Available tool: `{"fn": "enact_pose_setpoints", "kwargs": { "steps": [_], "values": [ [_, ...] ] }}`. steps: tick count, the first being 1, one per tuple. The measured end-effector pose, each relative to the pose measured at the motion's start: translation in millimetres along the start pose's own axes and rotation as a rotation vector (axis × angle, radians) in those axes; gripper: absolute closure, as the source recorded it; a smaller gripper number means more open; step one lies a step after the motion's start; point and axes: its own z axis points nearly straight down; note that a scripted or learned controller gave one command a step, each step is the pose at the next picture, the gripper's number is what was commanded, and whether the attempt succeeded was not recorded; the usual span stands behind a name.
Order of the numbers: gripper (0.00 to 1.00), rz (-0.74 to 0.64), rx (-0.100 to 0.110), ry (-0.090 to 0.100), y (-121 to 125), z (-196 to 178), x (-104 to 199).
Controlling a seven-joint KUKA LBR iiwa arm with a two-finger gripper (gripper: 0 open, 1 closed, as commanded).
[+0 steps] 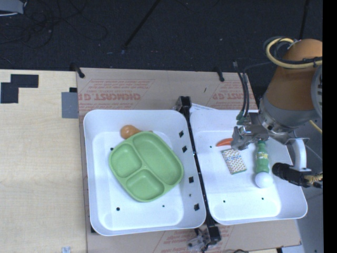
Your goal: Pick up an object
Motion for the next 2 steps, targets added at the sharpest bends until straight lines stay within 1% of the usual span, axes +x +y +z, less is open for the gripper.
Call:
{"fn": "enact_pose_setpoints", "kwargs": {
  "steps": [1, 2],
  "values": [
    [1.0, -0.001, -0.002, 0.0, 1.6, -3.8, 52.2],
    [1.0, 0.0, 0.001, -0.001, -3.1, 14.5, 101.7]
  ]
}}
